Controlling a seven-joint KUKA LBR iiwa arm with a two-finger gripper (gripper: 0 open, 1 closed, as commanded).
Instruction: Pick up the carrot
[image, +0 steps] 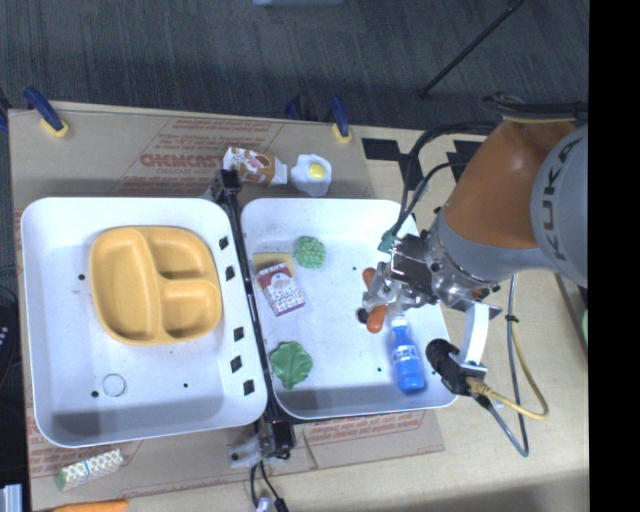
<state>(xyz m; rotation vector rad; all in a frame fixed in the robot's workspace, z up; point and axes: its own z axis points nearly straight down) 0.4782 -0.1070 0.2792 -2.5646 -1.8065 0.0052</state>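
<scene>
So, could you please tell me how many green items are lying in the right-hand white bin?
2: a round, bumpy light-green piece near the bin's upper middle, and a darker green leafy piece by its lower left corner. The arm may hide others.

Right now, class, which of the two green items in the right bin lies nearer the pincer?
The round, light green one in the bin's upper half lies nearer the pincer; the darker leafy one sits near the bottom-left corner, farther away.

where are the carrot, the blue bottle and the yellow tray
carrot (375, 319), camera view, its orange lower end
blue bottle (407, 360), camera view, middle of its body
yellow tray (155, 283), camera view, divider between its compartments
</scene>
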